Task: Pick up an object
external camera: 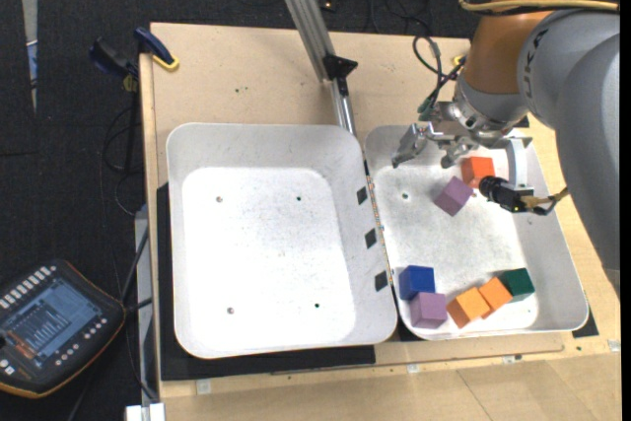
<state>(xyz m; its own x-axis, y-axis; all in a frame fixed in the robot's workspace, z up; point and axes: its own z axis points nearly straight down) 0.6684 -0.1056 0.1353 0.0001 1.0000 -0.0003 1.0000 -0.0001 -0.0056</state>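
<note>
My gripper [422,157] hangs over the far end of the right bin [562,256]. Its two fingers are spread open and nothing sits between them. Just right of it and slightly nearer the camera lie an orange block [477,170] and a tilted purple block [454,197], both apart from the fingers. At the bin's near end, a blue cube [417,280], a purple cube [429,309], an orange block [469,303] and a green block [515,286] are clustered together.
The left bin [197,163] lies beside the right one, their rims touching. A slanted metal pole [306,10] ends near the bins' far junction. A blue-and-yellow clamp [148,49] grips the bench's far left edge. A teach pendant [44,325] lies off the bench at lower left.
</note>
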